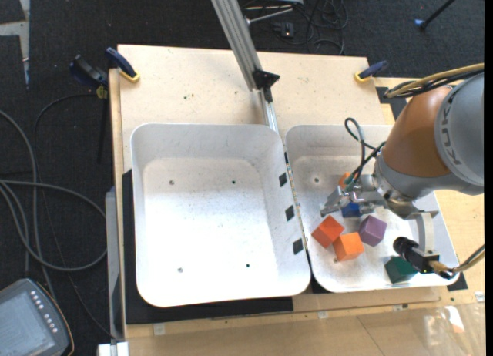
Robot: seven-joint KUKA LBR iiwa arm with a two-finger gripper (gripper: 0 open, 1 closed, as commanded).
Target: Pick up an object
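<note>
My gripper (344, 198) hangs low over the middle of the right bin (308, 150), with the arm reaching in from the right. A small blue block (353, 209) lies directly under or against the gripper and is partly hidden by it. Just in front of the gripper sit a red-orange cube (328, 231), an orange cube (349, 246) and a purple cube (373, 230), close together. A dark green block (400, 270) rests in the bin's near right corner.
The left bin (154, 146) stands beside the right one, their rims touching along the middle. A slanted metal pole (235, 31) comes down to the bins' far edge. Clamps (123, 63) hold the board's far corners. A black cable (356, 132) loops from the wrist.
</note>
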